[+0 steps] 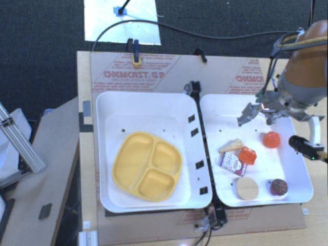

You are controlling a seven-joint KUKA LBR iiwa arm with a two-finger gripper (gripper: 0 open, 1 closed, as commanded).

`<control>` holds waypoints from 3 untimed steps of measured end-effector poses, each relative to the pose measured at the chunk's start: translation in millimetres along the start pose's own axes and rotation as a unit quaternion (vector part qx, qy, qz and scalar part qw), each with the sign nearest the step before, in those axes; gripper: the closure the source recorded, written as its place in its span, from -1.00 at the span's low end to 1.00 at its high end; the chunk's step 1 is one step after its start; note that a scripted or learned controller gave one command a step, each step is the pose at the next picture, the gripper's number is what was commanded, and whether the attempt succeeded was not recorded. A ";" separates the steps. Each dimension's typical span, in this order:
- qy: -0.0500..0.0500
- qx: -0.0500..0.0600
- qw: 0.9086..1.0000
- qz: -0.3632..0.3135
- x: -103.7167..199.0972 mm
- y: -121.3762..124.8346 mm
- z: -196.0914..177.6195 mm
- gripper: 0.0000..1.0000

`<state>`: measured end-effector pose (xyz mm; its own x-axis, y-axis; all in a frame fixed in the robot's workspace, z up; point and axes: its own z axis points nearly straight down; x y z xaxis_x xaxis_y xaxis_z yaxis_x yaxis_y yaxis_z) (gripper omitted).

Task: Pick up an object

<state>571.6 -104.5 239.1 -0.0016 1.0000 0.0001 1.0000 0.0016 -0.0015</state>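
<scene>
Round tan disc (247, 188) at right bin (302, 176) front, unlifted. Gripper (261, 114) above bin's back, jaws spread, grasping nothing. Pick not yet begun.

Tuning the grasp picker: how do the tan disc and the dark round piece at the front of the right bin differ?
The tan disc is pale beige; the dark round piece is deep reddish-brown. The tan disc looks wider and flat-faced, while the dark round piece is smaller and looks mottled. The tan disc lies just below the red-and-white packet; the dark round piece lies apart, towards the arm's side. Both are round and lie in the right bin.
</scene>
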 end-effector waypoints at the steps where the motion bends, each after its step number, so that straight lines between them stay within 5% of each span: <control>1: 0.001 0.001 1.000 0.000 5.5 -0.7 61.9 -1.00; 2: 0.000 0.001 1.000 0.000 -0.9 6.0 111.3 -1.00; 3: 0.000 -0.002 1.000 0.000 -1.0 7.6 98.0 1.00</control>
<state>579.1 -105.5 141.1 -0.0016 1.0000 -0.0001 1.0000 0.0016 0.0021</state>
